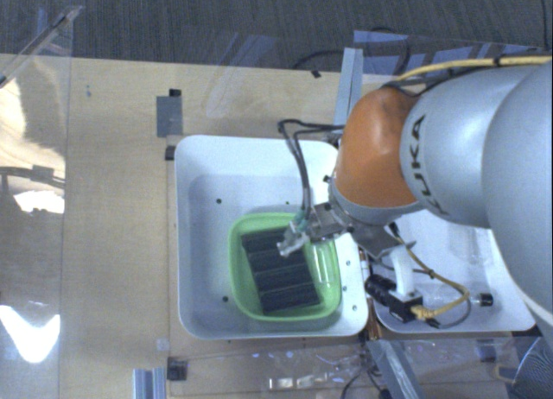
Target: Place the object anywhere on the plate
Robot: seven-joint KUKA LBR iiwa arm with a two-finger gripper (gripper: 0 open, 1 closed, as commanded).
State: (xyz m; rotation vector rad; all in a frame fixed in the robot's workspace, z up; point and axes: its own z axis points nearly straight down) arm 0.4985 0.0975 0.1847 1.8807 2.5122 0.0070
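Gripper point(292, 240) hangs over the plate point(244, 289), at about one o'clock from the plate's middle, its small metallic tips touching or just above the top end of the dark object point(278, 275); whether they are spread or pressed together cannot be made out, and nothing can be seen between them. Behind it, toward three o'clock, the arm's orange band point(376, 155) and grey body point(492, 147) cover much of the right bin point(471, 259).

Lying flat on the green plate is the dark object, a black rectangular slab crossed by several lighter ridges or grooves that divide it into bands. Its long axis runs from roughly eleven o'clock to five o'clock, the upper end under the gripper and the lower end near the plate's rim at five o'clock.

Square with rounded corners and a raised lip, the plate sits in the left bin point(199, 216), pushed toward that bin's four o'clock corner. Black cables point(298, 160) loop down from twelve o'clock to the wrist.
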